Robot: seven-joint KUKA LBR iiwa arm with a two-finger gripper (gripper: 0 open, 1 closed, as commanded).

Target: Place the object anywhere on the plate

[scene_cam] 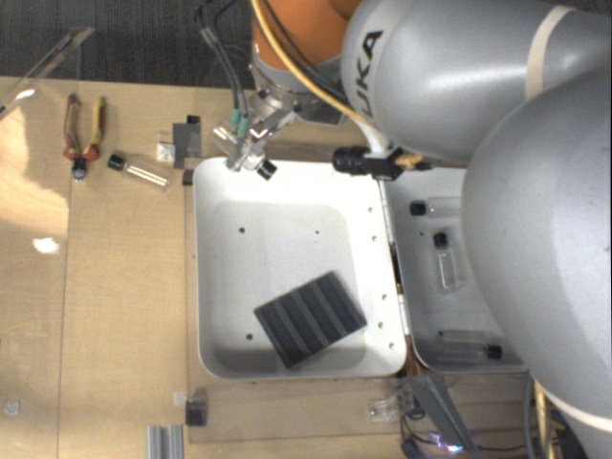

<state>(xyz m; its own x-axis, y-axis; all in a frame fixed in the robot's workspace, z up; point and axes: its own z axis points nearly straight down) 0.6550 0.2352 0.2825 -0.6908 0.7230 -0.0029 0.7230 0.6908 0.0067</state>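
Gripper (247,151) hangs over the far-left corner of the left bin (215,256), can't tell its fingers, well apart from the dark ribbed plate (311,318), so any release here misses it.

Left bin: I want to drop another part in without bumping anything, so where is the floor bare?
The left bin is bare from the gripper at its far-left corner down to the dark ribbed block, which crowds the near edge. The right bin holds small vials.
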